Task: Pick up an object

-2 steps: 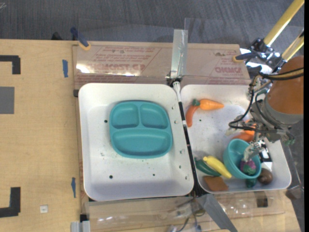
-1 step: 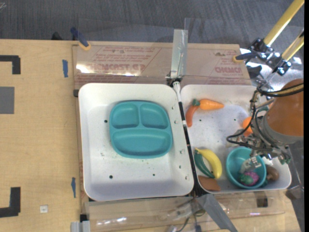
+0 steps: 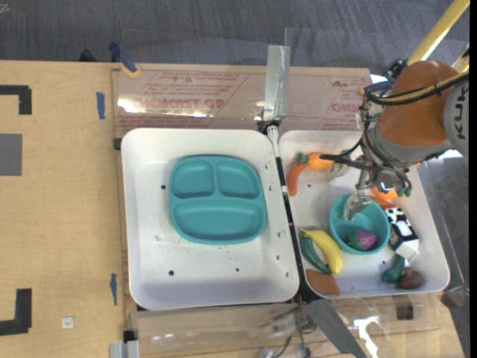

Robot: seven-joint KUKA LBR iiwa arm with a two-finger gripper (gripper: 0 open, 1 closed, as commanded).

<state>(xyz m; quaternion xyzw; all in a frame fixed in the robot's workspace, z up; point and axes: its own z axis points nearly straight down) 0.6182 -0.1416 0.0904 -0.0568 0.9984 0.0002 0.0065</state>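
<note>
Over the right bin [image 3: 436,256], the gripper [image 3: 359,206] hangs from the grey arm, orange band above the wrist. Fingers point down at the rim of a teal bowl [image 3: 350,233]; whether they are wide or narrow, cannot tell — too small and blurred. Nothing visible between them, so no hold recorded.

Candidates for pickup, relative to the fingers:
- teal bowl: directly beneath, fingertips at or just above its near rim; contact not resolvable.
- purple object [image 3: 366,239]: inside the bowl, just beyond the fingers.
- banana [image 3: 328,250]: just beside the bowl, on the side away from the arm.
- orange carrot-like piece [image 3: 320,162]: near, toward the back wall.
- black-and-white item [image 3: 399,223]: just beside the bowl, on the arm's side.

Left bin [image 3: 141,267] holds a teal divided plate [image 3: 217,199], well apart from the fingers.

Judgement: approach aims at the bowl rim or its contents; a thin rim suits a pinch. Risk: tipping the bowl.
</note>
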